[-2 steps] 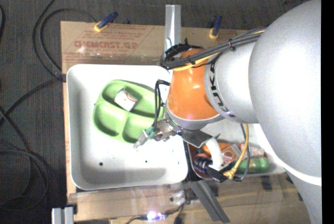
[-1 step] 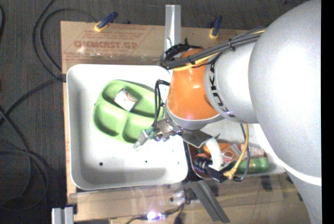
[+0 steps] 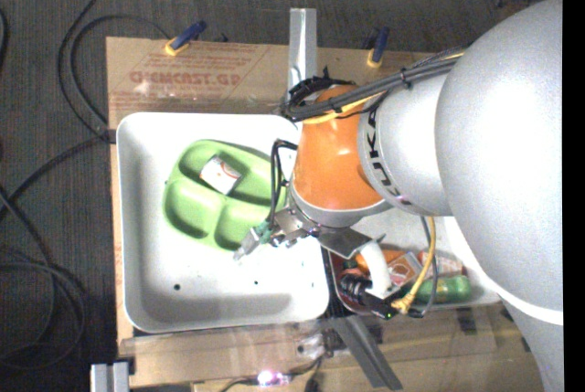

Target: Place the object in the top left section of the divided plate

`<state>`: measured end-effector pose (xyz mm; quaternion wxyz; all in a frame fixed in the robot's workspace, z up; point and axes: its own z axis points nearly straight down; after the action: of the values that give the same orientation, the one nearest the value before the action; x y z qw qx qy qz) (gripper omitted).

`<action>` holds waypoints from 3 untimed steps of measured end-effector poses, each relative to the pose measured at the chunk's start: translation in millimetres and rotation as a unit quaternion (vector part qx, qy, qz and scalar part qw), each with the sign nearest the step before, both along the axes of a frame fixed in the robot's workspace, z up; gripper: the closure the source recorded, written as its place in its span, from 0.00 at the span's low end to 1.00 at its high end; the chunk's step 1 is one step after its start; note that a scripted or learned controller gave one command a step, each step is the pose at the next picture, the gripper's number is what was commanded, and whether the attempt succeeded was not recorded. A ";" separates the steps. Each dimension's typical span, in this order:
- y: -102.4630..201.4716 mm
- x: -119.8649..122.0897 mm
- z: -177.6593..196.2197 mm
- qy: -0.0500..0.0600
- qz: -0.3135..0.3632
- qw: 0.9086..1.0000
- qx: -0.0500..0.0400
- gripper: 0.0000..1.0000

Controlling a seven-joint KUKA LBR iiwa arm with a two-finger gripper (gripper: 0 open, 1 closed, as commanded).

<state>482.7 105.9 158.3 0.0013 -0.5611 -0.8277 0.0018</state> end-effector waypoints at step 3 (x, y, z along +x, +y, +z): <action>-41.6 22.2 32.5 0.000 0.054 0.999 0.002 1.00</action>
<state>504.9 64.2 190.8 0.0026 -0.5159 -0.8567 0.0005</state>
